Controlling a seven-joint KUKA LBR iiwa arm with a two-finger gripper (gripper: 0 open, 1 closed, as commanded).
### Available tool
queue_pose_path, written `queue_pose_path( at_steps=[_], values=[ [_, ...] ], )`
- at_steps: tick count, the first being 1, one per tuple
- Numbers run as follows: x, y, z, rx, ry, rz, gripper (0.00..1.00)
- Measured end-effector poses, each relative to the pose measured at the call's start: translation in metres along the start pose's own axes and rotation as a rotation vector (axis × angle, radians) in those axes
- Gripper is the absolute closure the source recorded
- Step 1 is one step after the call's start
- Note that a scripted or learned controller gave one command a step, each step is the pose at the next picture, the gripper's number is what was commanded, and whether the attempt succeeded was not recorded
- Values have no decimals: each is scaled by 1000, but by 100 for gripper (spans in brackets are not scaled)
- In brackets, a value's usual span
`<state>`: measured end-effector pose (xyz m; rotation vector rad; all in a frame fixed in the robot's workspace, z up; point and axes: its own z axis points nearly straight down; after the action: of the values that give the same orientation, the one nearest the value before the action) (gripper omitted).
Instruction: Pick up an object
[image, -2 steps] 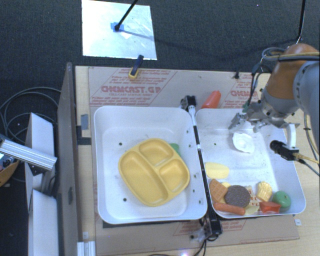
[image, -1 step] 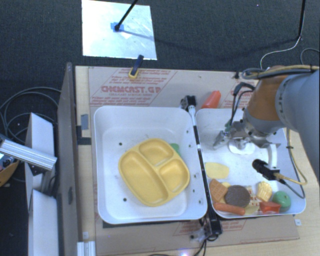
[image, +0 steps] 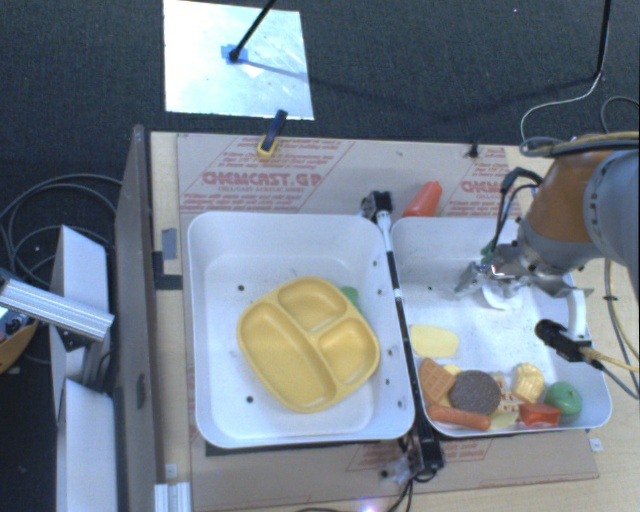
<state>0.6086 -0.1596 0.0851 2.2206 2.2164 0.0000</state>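
Observation:
My gripper (image: 494, 281) hangs low over the back part of the right bin (image: 440, 250), above bare white floor. Toy foods lie along that bin's front. There is a pale yellow piece (image: 433, 341), an orange waffle piece (image: 434, 379), a brown patty (image: 474, 392), a yellow corn cob (image: 527, 381), a red piece (image: 541, 413) and a green ball (image: 565, 399). All of them lie well in front of the gripper, apart from it. I see nothing in the gripper.
The left bin (image: 215, 300) holds a yellow divided plate (image: 307, 342) with a green thing (image: 349, 296) peeking out behind it. An orange carrot (image: 424, 199) lies on the cardboard behind the bins. A black divider rail (image: 393, 280) runs between the bins.

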Motion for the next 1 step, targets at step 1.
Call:
queue_pose_path(
  at_steps=[1],
  values=[
    [27, -81, 1, 7, 5, -2, 0]
  ],
)
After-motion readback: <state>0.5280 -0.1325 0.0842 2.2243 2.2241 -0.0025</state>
